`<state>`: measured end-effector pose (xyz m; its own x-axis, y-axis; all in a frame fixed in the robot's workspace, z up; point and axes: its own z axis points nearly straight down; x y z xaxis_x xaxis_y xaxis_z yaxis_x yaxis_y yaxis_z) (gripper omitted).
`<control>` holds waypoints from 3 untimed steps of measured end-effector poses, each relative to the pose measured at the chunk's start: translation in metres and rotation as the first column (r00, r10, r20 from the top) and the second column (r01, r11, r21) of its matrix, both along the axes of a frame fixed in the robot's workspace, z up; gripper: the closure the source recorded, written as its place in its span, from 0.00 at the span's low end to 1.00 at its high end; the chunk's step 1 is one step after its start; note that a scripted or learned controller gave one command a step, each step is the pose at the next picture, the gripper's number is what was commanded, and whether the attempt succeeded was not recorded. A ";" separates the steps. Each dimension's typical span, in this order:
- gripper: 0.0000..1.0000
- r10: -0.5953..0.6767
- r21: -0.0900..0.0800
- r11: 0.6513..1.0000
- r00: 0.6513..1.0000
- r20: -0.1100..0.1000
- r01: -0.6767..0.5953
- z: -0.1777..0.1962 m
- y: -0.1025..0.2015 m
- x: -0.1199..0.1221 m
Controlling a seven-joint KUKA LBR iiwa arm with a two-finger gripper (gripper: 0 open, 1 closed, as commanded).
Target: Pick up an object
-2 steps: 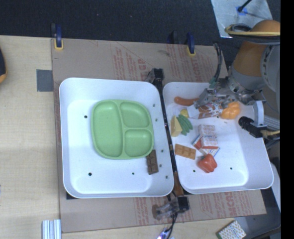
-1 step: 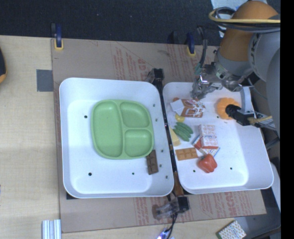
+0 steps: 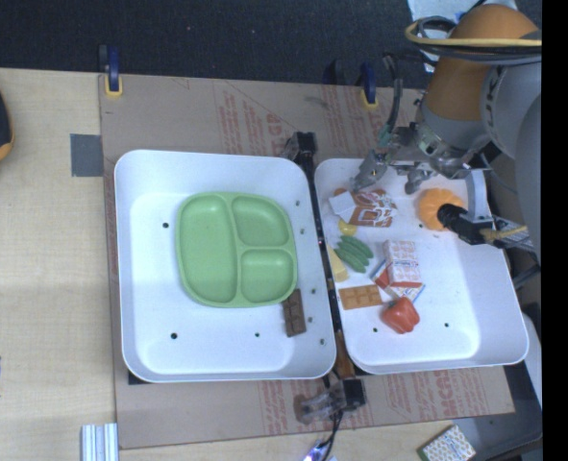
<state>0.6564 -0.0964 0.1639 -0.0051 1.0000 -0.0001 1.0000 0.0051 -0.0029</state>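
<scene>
My gripper (image 3: 392, 172) hangs over the far edge of the right bin (image 3: 476, 339), open, with nothing between its fingers. Just below it lies a brown-and-white packet (image 3: 370, 209). An orange ball-like fruit (image 3: 434, 205) sits to its right, partly behind a black part of the arm. Further forward in the same bin lie a green pod-like item (image 3: 355, 253), a red-and-white carton (image 3: 400, 263), a tan cracker (image 3: 359, 297), a red pepper-like toy (image 3: 400, 315) and a small yellow piece (image 3: 338, 269).
The left bin (image 3: 144, 334) bears a green divided plate (image 3: 235, 249) and a brown bar (image 3: 293, 313) by its right wall. The two bins meet at a ridge (image 3: 324, 277). The grey arm with its orange band (image 3: 483, 27) fills the upper right.
</scene>
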 end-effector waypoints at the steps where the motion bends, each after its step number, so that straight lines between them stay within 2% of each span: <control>1: 0.00 -0.005 0.000 1.000 1.000 -0.013 0.005 -0.077 -0.047 -0.078; 2: 1.00 0.000 -0.001 1.000 1.000 -0.003 0.000 -0.062 -0.046 -0.072; 3: 1.00 0.006 0.002 1.000 1.000 0.011 -0.006 0.034 0.027 -0.042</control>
